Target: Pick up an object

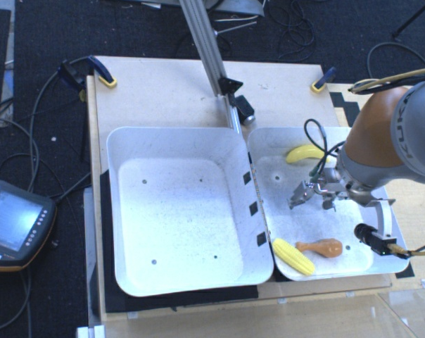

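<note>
Over the right-hand bin point(388, 265) the grey arm point(392, 143) with its orange band is seen reaching in from the right, and the pincer point(305, 193) is hung above the middle of that bin's floor. Its metal fingers point(297, 198) are pointed toward the left, but how far they are parted cannot be told, since they are small and partly merged with the wrist hardware. Nothing is seen gripped between them.

Three objects are found in the right-hand bin. A yellow banana point(302, 153) is laid near the far wall, partly crossed by a black cable point(316, 138) that loops off the wrist. A yellow corn cob point(293, 256) is laid at the near left corner, slanted against the bin's wall. Just beside it, to the right, a brown drumstick-shaped toy point(322, 248) is laid with its narrow end turned toward the cob; whether the two touch cannot be told. All three are set well apart from the pincer.

The left-hand bin point(121, 146) is placed side by side with the right one on the pale desk point(163, 90). A slanted metal pole point(209, 44) is fixed at the desk's far side, and a handheld control pendant point(15, 220) is laid on the dark floor at the left.
</note>
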Robot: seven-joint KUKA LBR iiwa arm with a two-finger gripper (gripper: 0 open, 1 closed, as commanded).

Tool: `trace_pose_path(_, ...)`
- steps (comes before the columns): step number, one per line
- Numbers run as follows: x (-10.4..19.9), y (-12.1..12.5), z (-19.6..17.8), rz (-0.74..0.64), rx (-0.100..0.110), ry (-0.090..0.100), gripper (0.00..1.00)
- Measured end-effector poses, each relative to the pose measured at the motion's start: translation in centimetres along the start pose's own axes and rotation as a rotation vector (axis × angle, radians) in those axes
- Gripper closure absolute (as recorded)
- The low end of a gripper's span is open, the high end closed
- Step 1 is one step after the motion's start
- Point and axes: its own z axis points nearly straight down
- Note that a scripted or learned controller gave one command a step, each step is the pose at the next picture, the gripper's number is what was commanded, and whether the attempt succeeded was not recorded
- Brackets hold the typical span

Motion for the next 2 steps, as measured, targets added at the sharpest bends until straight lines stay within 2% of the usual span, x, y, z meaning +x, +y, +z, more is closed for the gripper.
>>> trace_pose_path(1,0.0,0.0,2.4,0.0,-0.002,0.0,0.0)
trace_pose_path(2,0.0,0.0,1.2,0.001,-0.005,-0.001,1.0)
